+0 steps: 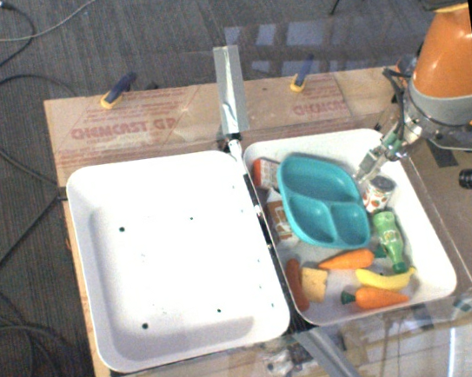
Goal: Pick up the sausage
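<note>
The sausage (295,283) is a short reddish-brown link. It lies lengthwise along the left wall of the right bin (439,280), near the front, touching a tan cracker-like piece (315,284). My gripper (372,170) hangs over the bin's back right part, at the right rim of a teal divided plate (321,201). It is far from the sausage, and I see nothing held in it. The orange-banded wrist (449,55) sits above the bin's right back corner.
The right bin also holds two carrots (348,260) (380,297), a banana (386,277), a green bottle (388,235), a small red-and-white item (376,198), a brown packet (279,219) and a red item (258,174). The left bin (175,254) stands beside it.
</note>
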Controlling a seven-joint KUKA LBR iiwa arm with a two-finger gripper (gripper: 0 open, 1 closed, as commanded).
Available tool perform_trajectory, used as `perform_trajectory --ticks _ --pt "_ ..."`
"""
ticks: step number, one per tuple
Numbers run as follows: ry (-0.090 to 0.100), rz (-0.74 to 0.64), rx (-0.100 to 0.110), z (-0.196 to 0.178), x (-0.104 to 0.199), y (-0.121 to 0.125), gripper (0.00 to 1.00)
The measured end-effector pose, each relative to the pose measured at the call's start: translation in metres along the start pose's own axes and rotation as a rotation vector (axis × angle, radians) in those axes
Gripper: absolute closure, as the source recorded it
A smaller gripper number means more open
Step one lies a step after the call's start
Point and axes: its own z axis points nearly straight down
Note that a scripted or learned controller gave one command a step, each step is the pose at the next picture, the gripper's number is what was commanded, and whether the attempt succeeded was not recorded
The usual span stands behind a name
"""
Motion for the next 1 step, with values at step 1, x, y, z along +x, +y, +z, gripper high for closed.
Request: perform_trajectory --ticks 1 --pt "-0.001 0.000 -0.001 -0.0003 -0.0003 -0.0001 0.00"
